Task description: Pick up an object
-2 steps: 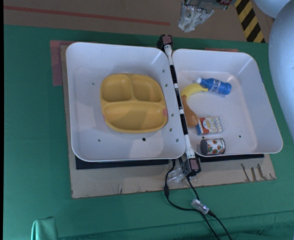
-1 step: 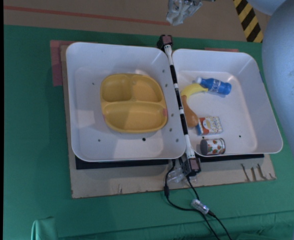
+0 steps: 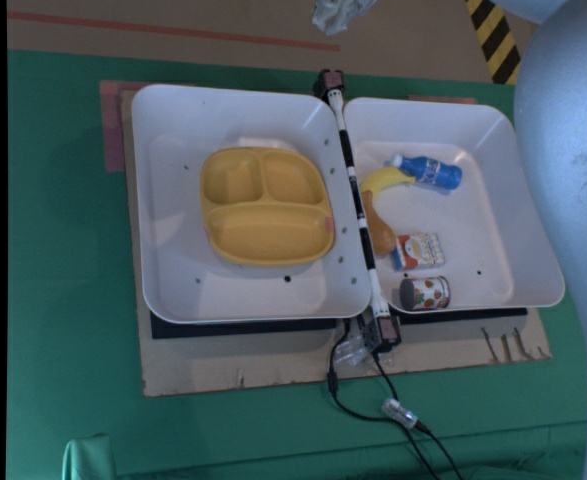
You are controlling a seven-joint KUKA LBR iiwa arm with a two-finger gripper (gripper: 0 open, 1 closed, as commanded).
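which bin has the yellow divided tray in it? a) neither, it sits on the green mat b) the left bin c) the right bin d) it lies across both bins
b: the yellow divided tray lies flat inside the left bin, while the right bin holds the blue bottle, the banana, the small carton and the can.

Smooth, rounded grey arm (image 3: 570,168) casing with black lettering near its lower edge
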